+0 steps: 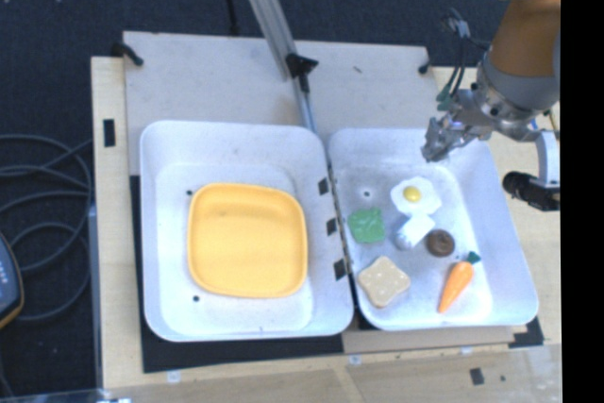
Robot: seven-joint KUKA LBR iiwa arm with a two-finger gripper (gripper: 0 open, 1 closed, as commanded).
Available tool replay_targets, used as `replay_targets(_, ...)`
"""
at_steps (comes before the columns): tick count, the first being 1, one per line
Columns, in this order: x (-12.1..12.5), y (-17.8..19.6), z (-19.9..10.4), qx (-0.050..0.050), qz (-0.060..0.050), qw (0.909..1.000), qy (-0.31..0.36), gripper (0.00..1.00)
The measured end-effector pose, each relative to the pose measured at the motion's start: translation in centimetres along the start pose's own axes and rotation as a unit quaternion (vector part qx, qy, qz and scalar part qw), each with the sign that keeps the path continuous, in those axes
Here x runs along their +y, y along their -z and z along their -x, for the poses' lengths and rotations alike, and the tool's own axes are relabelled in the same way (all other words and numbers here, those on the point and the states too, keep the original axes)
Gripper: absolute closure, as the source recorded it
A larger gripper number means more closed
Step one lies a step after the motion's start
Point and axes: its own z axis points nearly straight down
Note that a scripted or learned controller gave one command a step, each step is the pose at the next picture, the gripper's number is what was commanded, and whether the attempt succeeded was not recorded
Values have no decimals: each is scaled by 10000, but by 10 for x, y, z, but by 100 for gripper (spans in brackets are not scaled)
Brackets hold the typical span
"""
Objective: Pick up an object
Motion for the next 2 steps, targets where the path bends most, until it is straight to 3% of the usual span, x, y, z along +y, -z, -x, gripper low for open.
replay_targets(2, 15, -27, -101, 3, -24, 10000, 15, 100)
